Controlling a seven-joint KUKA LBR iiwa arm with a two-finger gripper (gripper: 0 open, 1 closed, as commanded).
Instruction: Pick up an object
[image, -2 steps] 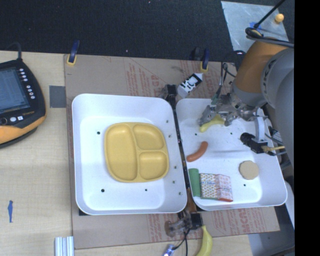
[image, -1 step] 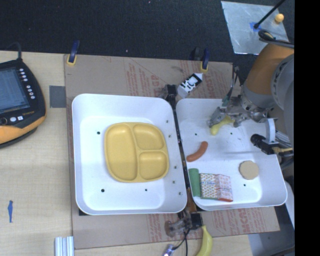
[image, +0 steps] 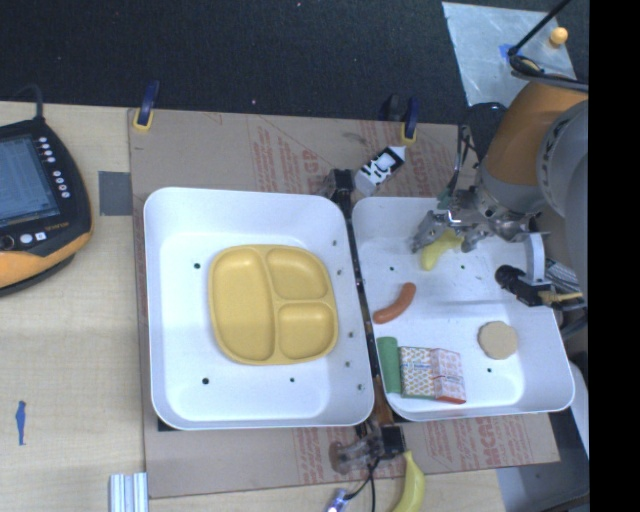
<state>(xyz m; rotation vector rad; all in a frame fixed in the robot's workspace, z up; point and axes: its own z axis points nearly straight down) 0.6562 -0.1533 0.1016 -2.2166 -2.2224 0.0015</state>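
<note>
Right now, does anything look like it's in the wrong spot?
Yes. A banana lies outside both bins, on the bench below the right bin, half out of view. The hot dog, cookie and small box lie inside that bin.

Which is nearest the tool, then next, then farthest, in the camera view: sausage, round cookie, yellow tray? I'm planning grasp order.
From the tool:
1. Sausage, right bin, below-left of it.
2. Round cookie, right bin, toward its lower right.
3. Yellow tray, left bin.
</note>
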